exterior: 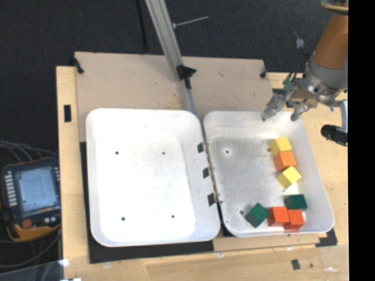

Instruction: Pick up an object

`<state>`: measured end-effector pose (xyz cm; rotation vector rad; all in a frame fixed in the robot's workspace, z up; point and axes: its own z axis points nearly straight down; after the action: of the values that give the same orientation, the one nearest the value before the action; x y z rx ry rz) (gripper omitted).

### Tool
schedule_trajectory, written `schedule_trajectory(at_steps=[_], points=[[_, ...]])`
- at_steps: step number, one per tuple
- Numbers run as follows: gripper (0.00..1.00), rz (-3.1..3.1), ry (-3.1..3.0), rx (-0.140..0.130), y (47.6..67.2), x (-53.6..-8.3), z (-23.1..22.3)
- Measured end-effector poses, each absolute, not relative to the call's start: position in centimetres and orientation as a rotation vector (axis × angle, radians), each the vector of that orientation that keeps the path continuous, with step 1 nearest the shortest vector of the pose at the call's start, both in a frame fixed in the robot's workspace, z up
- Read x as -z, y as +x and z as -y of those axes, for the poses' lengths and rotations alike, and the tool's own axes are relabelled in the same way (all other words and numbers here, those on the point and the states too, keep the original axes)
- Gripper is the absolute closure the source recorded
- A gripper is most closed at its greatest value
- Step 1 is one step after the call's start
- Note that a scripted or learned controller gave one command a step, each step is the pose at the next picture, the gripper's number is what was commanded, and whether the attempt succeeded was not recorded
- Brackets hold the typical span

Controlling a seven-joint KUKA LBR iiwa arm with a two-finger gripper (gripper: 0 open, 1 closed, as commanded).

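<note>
my gripper (283,112): two grey fingers spread apart, holding nothing, over the right shallow white plastic bin's (246,130) 1 o'clock rim
small coloured blocks (285,160): scattered from 3 to 5 o'clock in that bin

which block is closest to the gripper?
The yellow cube at the top of the right bin's column of blocks; it lies just below the gripper.

You have 2 bins side by side: the left bin (146,174) and the right bin (246,157), touching along their inner edges. In the right bin, 3 blocks (285,161) line its right side, and 4 blocks (278,212) cluster at its near right corner. The gripper (283,112) hangs over its far right edge.
</note>
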<state>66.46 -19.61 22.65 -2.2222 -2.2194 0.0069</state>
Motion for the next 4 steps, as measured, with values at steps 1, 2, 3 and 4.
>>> schedule_trajectory(at_steps=[1, 2, 3, 4], points=[[0.0, 2.218, -2.222, -0.008, 66.2, -16.4, 19.8], [0.0, 2.226, -2.23, 0.003, 66.0, -12.5, 19.6], [1.0, 2.227, -2.232, 0.005, 66.1, -13.7, 19.7], [1.0, 2.221, -2.232, 0.006, 66.1, -20.2, 20.3]])
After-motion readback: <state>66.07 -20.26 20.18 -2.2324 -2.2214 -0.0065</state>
